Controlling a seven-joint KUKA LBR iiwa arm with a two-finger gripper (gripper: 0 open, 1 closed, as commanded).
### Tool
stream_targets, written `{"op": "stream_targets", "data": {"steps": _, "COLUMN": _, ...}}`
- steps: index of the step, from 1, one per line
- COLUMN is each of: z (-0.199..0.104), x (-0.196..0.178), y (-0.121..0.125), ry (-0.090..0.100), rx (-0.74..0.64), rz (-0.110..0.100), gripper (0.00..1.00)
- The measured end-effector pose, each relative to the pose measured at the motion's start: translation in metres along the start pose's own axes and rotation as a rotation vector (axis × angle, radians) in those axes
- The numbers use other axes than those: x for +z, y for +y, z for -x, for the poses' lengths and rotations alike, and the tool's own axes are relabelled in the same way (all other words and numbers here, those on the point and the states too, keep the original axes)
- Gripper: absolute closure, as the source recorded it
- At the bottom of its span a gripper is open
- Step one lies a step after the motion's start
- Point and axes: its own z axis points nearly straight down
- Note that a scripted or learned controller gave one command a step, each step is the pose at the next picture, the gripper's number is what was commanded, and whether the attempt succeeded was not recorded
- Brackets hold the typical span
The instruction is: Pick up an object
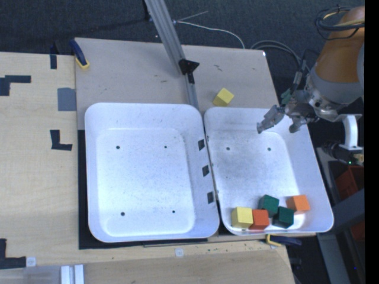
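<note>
Pick not yet made — gripper (278,120) hangs over the right bin's (249,158) far edge, fingers spread, nothing between them, well apart from the blocks (267,211) clustered in that bin's near corner; a yellow cube (224,96) sits on the tabletop (136,70) beyond.

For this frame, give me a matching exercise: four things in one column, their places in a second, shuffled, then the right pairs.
Things:
1. pincer
2. lone yellow block
3. cluster of blocks
4. left bin

Places:
A. on the bench, outside the bins, just beyond the right bin's far rim
B. in the right bin's near corner
C. above the right bin's far right part
D. beside the right bin, toward the view's left

Pairs: 1-C, 2-A, 3-B, 4-D
</note>
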Motion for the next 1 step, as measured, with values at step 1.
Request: {"op": "stream_targets", "data": {"steps": 1, "z": 0.0009, "x": -0.0064, "y": 0.0231, "ry": 0.0, "rx": -0.001, "rz": 0.002, "gripper": 0.0}}
